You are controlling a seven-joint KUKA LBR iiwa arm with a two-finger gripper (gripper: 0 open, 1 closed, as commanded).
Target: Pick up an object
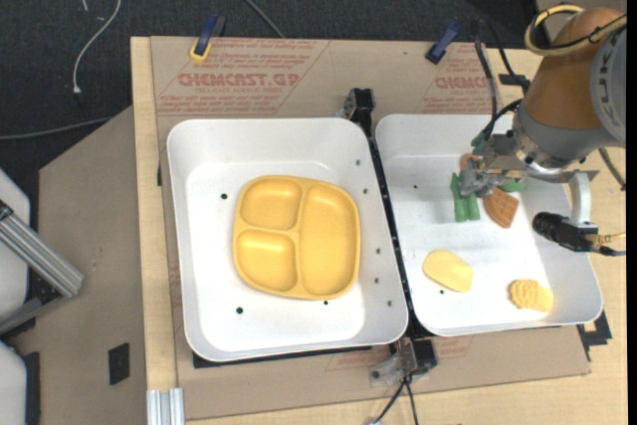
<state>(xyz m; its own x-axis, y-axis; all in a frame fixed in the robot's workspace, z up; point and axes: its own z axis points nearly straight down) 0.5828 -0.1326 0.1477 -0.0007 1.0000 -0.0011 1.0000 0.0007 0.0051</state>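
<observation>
Left bin (189,214): white and shallow, lying on the cardboard-covered counter (149,214). It is holding one yellow divided tray (297,237) with three compartments, sitting roughly at the bin's middle and well apart from every wall.

Right bin (418,144): white, sitting just beside the left one, their inner rims nearly touching. It is holding four small items.
- Green block (465,204): standing near the bin's centre, directly under the end effector.
- Brown waffle-textured piece (502,209): lying just beside the green block, on its right, the two crowding each other.
- Pale yellow oval piece (448,271): lying nearer the front, apart from the others.
- Ridged yellow-orange piece (530,295): lying near the front right corner, close to the bin wall.

Arm (577,85): reaching in from the right over the right bin, its wide body hanging above the bin's far right portion.

End effector (478,176): hovering right over the green block and the brown piece; whether it is open, closed or gripping anything cannot be told, since its own body is blocking the sight line.

Surroundings: a black fitting (565,232) is jutting over the right bin's right rim; two blue clamps (207,35) are pinning the cardboard's far edge; loose cables (60,35) are trailing across the dark floor at upper left.
</observation>
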